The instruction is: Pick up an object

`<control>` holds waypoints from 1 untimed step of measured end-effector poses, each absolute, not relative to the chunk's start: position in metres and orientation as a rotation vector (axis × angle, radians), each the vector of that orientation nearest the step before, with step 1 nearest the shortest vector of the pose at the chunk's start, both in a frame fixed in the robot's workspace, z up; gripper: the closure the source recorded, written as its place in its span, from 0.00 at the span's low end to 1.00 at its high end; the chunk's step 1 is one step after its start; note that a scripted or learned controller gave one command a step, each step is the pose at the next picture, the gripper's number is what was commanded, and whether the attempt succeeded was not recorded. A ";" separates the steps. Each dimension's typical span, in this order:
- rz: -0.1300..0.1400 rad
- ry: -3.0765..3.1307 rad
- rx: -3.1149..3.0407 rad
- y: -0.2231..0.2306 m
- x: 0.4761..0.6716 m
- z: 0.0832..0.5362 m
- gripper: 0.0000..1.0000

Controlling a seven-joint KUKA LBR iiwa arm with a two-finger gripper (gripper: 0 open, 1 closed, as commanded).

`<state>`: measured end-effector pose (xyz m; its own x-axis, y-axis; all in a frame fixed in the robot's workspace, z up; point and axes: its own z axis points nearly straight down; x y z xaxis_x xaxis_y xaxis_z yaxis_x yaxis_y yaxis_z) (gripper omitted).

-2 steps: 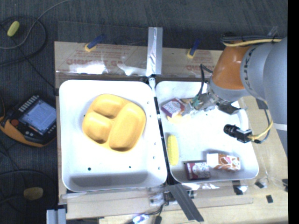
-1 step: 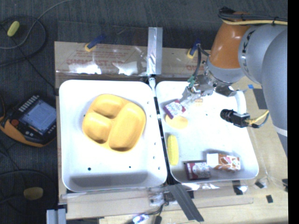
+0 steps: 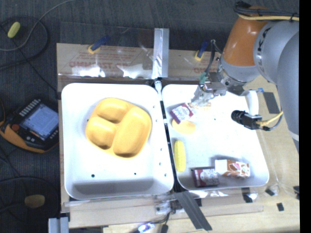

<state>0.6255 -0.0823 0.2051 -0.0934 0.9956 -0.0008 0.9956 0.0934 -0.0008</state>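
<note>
My gripper [image 3: 202, 97] hangs low over the far part of the right bin [image 3: 243, 144], just right of a small pink-and-white packet [image 3: 181, 112]. Nothing shows in its grasp. A flat yellow disc [image 3: 184, 126] lies just below the packet. Along the bin's left wall lies a yellow corn cob [image 3: 179, 155]. Near the front sit a dark red box [image 3: 206, 176] and a white-and-orange carton [image 3: 234, 168], touching each other. In the left bin [image 3: 77, 178] rests a large yellow lumpy loaf-like object [image 3: 118, 127].
A metal divider [image 3: 164, 130] separates the two bins. Clear plastic sheeting and clamps [image 3: 99, 44] line the back edge. A handheld controller [image 3: 31, 124] lies on the floor at the left. The middle right of the right bin is bare.
</note>
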 end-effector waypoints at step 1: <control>-0.004 2.341 2.092 -0.077 0.653 0.309 1.00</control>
<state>0.6534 -0.0771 0.3090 -0.1123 0.9937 -0.0032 0.9937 0.1123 -0.0005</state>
